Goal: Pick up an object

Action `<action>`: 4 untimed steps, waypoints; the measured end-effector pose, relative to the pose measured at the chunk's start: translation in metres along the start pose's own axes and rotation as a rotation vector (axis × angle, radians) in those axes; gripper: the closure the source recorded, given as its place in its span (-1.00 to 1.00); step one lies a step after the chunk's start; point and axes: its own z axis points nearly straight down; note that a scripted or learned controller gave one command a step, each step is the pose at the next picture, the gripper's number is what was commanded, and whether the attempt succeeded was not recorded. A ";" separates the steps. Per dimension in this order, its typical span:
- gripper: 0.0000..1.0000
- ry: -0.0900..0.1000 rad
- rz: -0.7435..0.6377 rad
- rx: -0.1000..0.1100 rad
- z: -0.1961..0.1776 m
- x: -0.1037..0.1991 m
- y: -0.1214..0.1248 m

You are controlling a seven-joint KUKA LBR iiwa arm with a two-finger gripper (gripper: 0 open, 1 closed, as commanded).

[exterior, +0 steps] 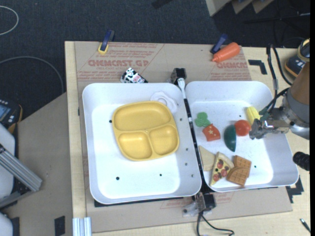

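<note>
Left bin (98, 146): yellow tray (145, 130), near its centre.
Right bin (280, 171): tomato (241, 127), pizza (221, 167), waffle (239, 170), other toys.
Hand (257, 129): low by the tomato, right side; grip cannot be told.
Progress: nothing visibly lifted; pick remains.
Counter (74, 107): cardboard-topped, dark carpet around.

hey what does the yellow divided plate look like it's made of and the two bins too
The yellow divided plate looks like moulded plastic with a matte finish: uniform colour, soft rounded compartment edges. The left bin and right bin look like thin white plastic, smooth, with rounded corners and faint sheen; coated metal can't be ruled out.
</note>
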 end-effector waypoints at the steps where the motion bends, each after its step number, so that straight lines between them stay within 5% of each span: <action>1: 1.00 0.006 -0.006 0.008 0.006 0.062 0.000; 2: 1.00 0.003 -0.003 0.003 -0.008 0.092 -0.004; 4: 1.00 0.003 0.003 0.009 0.010 0.084 -0.013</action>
